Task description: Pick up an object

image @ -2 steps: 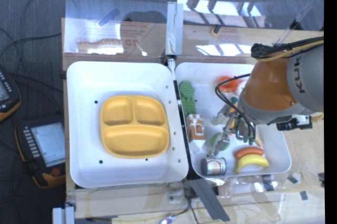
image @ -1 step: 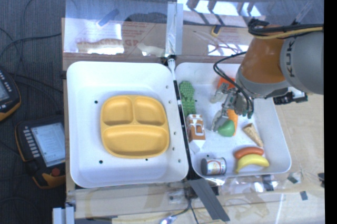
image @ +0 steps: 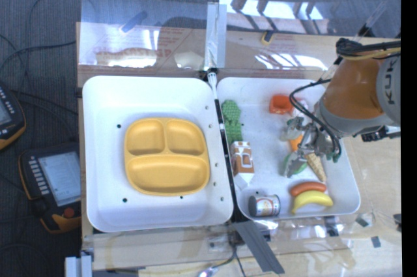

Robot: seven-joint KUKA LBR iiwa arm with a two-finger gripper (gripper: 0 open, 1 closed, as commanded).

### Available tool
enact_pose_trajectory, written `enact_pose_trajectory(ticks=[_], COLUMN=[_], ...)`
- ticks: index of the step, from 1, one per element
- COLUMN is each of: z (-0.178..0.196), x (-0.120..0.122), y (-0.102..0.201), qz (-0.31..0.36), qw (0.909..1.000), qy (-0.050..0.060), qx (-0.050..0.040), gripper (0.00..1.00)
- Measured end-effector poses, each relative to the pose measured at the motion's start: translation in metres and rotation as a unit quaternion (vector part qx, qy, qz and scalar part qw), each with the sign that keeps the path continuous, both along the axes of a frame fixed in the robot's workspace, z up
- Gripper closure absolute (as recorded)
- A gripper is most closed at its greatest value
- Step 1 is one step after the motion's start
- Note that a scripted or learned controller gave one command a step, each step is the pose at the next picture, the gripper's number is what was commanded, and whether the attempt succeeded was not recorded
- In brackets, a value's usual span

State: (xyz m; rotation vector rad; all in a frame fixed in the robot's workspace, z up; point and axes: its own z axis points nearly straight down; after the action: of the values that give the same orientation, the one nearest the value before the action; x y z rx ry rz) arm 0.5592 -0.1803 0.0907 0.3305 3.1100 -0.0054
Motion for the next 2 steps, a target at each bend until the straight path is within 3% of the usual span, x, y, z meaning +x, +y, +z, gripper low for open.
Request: enact_pose_trajectory(ticks=[1,2], z=[0.011,0.108], x=[0.002,-0.005], y=[0.001,0.064], qz=[0.0,-0.047], qw=[1.0,0.9989], qy=[-0.003,0.005], qx=[-0.0005,0.0028], gripper=[1.0,1.0])
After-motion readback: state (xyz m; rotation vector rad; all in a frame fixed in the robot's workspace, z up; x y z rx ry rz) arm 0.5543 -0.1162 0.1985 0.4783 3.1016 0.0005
